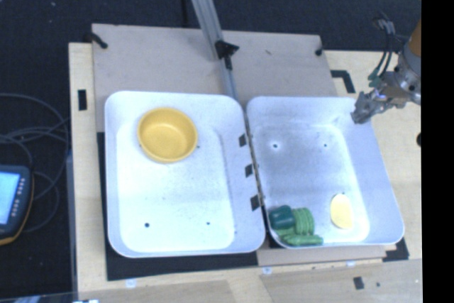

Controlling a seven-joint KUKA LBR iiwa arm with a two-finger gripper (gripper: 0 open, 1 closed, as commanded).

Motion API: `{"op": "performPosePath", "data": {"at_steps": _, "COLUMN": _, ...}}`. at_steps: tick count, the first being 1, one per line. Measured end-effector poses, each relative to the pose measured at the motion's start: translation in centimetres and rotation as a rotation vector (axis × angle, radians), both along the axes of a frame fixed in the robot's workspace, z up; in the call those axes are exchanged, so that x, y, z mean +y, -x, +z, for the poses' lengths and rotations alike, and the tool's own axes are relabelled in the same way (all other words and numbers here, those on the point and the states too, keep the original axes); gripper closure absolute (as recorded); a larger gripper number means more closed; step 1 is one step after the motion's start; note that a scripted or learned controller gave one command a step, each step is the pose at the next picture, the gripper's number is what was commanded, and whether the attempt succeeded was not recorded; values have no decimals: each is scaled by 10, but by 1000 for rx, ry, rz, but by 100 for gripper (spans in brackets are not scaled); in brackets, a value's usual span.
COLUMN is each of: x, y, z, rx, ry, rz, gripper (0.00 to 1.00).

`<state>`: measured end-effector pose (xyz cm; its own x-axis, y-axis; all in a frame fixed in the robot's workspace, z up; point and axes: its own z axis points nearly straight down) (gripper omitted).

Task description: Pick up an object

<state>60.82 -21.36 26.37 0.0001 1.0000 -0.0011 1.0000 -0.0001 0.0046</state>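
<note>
Objects for picking sit in both bins: green pieces and a pale yellow disc crowd the right bin's near corner, probably slid there; a yellow bowl rests in the left bin. Tool hovers at the right bin's far right rim, well apart from them, holding nothing visible; whether it is apart or together, cannot tell.

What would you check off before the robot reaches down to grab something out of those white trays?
1. Something to pick in the right white bin: ok, a pale yellow oval piece and a cluster of green plastic pieces lie near its front.
2. Yellow piece apart from the green cluster: ok.
3. Hand above its target: not ok, it sits at the bin's far right corner.
4. Hand carrying nothing: cannot tell.
5. Round yellow bowl in the left white bin upright: ok.
</note>
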Motion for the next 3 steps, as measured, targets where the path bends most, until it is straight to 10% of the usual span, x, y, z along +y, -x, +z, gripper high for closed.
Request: {"op": "performPosePath", "data": {"at_steps": 3, "x": 153, "y": 17, "z": 0, "rx": 4, "ry": -2, "rz": 3, "gripper": 100}}
